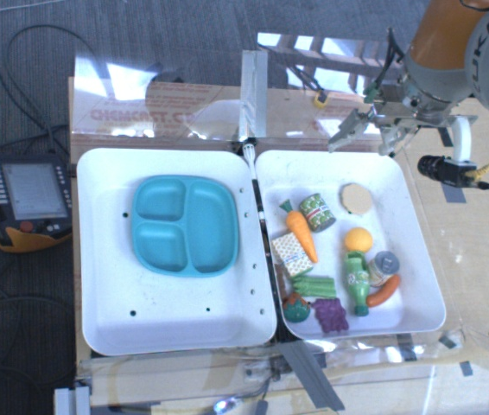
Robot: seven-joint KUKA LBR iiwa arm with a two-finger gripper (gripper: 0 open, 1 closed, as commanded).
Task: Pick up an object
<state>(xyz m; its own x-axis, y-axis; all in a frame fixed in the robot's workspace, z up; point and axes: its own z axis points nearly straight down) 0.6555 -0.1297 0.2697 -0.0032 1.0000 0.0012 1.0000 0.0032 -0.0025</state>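
The two-finger gripper hangs above the far rim of the right shallow white bin, its grey fingers spread apart with nothing between them. Below and slightly left of the gripper, well apart from it, the toy food lies gathered in that bin: a round tan cookie-like disc is the nearest piece, almost straight beneath the gripper; a small green tin can with a dark label lies just left of the disc, touching an orange plastic carrot with a green top. Farther from the gripper sit a yellow-orange round fruit, a green bottle, a small grey-lidded jar, a red-orange chili-shaped piece, a pale checkered cracker box, a green bean-like block and a purple bunch of grapes. Far to the gripper's left, the left white bin holds a blue plastic plate with three compartments. The arm's orange band rises above the gripper at the view's upper right. A yellow-and-grey handheld control pendant lies on the floor beyond the left bin.
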